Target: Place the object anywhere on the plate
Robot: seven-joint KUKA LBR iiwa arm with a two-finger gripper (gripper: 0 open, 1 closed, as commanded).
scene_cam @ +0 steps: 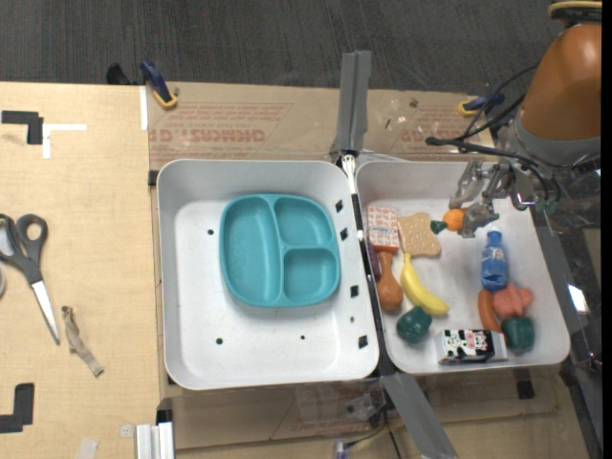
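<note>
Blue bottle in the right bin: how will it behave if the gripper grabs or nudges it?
The blue bottle lies on its side, so a nudge would probably roll it. It looks like small smooth plastic, likely light and slippery. The orange toy just below it may stop it.

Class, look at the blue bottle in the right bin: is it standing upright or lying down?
Lying down. The blue bottle shows its full side against the right bin floor, white cap toward the back.

Plate (280, 250) in left bin (182, 285); toys fill right bin (550, 285).
</note>
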